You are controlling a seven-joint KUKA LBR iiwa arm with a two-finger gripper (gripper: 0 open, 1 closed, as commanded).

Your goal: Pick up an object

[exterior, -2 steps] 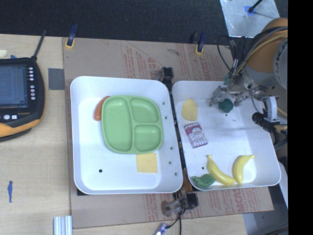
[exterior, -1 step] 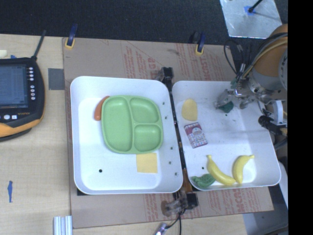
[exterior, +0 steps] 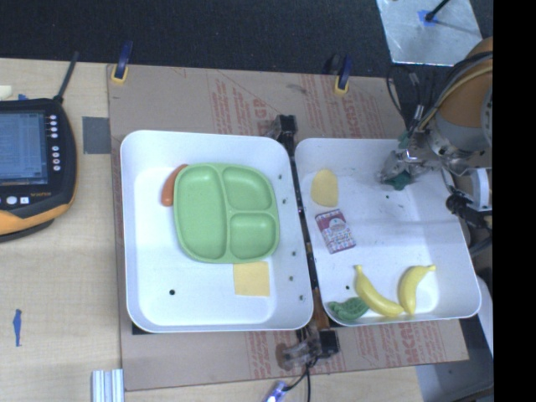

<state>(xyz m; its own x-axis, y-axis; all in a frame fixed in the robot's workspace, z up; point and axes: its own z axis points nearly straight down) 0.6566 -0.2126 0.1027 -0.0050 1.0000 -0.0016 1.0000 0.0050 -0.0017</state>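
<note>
Objects to pick: six loose items in all, four in the right bin and two in the left bin, none of them lifted.
Bananas: two yellow plastic bananas, a long curved one and a shorter, paler one, lying just beside each other at the near edge of the right bin.
Green leafy piece: one dark green soft toy leaf, in the near left corner of the right bin, touching the long banana's end.
Yellow square: one flat pale yellow square slice, in the left bin just beside the near edge of the tray.
Small card packet: one red and white printed packet, flat in the right bin near its left wall.
Green tray: one light green plastic tray with three compartments, in the middle of the left bin.
Orange piece: one orange-red rounded piece, partly hidden at the tray's left edge.
Yellow lump: one pale yellow rounded lump, in the far left part of the right bin.
Bins: two shallow white bins, left and right, side by side on the desk.
Fingers: the gripper sits low over the far right part of the right bin; cannot tell whether the fingers are open or closed.
Handheld controller: one orange and black pendant with a screen, on the desk left of the bins.
</note>
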